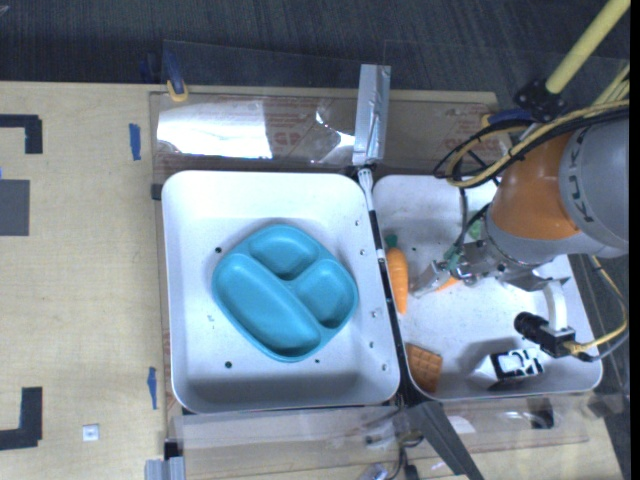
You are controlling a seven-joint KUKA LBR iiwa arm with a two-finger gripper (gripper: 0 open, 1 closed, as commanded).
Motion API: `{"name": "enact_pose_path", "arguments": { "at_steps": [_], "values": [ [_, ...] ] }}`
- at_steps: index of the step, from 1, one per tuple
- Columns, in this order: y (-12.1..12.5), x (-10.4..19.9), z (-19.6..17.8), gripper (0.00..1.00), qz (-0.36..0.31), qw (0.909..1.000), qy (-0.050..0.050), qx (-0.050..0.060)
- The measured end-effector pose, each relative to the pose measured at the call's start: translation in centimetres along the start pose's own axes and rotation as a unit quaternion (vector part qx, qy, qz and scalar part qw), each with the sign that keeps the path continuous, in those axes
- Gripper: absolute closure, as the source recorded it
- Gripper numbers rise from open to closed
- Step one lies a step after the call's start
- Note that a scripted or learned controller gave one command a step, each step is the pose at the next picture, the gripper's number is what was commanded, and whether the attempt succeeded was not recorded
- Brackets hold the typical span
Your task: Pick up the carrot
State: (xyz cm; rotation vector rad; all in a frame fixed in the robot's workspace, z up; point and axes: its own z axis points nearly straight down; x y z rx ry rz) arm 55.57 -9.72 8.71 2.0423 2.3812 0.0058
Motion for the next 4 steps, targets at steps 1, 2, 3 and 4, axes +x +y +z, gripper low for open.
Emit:
{"name": "enact_pose_path", "arguments": {
  "at_steps": [1, 2, 3, 4],
  "values": [
    [3.7, -4.2, 0.1, 0.0, -0.096, 0.9954, -0.001, 0.0],
    [3.9, -4.3, -1.2, 1.0, -0.095, 0.9954, -0.003, -0.004],
    [2.5, -8.2, -5.0, 1.0, -0.1, 0.995, -0.002, 0.0],
    [8.4, -0.7, -14.3, 1.0, -0.038, 0.9993, 0.0, -0.001]
  ]
}}
